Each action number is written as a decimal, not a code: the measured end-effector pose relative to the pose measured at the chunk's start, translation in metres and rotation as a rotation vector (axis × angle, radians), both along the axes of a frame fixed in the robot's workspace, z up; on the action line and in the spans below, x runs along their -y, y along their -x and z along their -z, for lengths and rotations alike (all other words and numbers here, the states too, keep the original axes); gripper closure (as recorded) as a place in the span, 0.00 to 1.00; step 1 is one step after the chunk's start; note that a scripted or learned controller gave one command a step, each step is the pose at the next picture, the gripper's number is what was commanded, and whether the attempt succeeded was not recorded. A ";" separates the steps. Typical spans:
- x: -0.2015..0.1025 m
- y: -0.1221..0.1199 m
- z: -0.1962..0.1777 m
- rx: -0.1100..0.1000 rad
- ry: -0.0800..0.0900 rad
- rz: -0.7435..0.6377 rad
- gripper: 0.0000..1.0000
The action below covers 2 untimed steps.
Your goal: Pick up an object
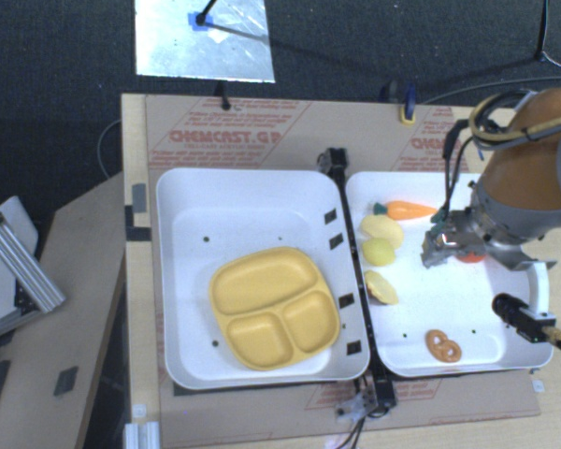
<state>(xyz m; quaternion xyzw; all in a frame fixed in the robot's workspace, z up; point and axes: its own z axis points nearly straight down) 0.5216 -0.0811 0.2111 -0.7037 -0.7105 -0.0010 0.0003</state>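
My gripper point(440, 248) hangs low over the right bin point(467, 358), just right of the toy food cluster. A red object point(470, 257) peeks out from under its right side. An orange carrot point(409, 210) lies at the bin's back, touching the gripper's left edge. Two yellowish fruit pieces point(381, 238) sit left of the gripper, and a pale yellow wedge point(381, 288) lies below them. A brown pretzel point(442, 345) rests near the front wall. Whether anything sits between the fingers is hidden by the wrist.
The left bin point(192, 213) holds a yellow divided plate point(273, 305). A black divider bar point(350, 251) runs between the bins. The grey and orange arm point(533, 166) covers the right bin's far right side, with a black fitting point(519, 316) below it.
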 end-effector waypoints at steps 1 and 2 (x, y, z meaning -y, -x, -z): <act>-0.055 0.000 0.007 0.000 0.000 0.000 1.00; -0.099 -0.003 0.003 0.000 0.000 0.000 1.00</act>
